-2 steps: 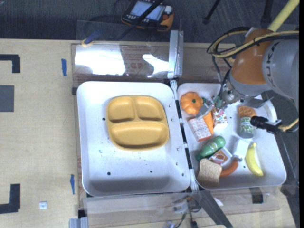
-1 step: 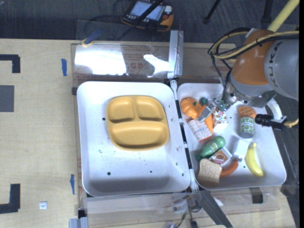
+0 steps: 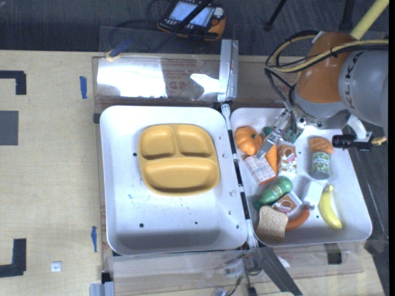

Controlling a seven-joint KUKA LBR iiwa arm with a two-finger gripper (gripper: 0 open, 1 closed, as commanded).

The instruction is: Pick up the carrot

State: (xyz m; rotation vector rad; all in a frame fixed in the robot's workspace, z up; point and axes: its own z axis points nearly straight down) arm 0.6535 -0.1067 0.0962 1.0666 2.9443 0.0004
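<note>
A yellow divided plate (image 3: 179, 157) is seen in the left bin (image 3: 123, 214); a banana (image 3: 330, 207), bread slice (image 3: 272, 222) and can (image 3: 320, 163) are seen in the right bin (image 3: 355, 227).

Grey arm (orange band above wrist) reaches from right; tool (image 3: 276, 135) angled down-left.

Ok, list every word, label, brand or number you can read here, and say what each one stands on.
"K" and perhaps "U": partial dark letters on the grey arm at the frame's right edge; the rest is cut off.
Handheld pendant above the bins: lit screen, text too small to read.
Green-labelled can in the right bin: printing blurred, unreadable.
Red-and-white packets and: printing blurred, unreadable.
</note>
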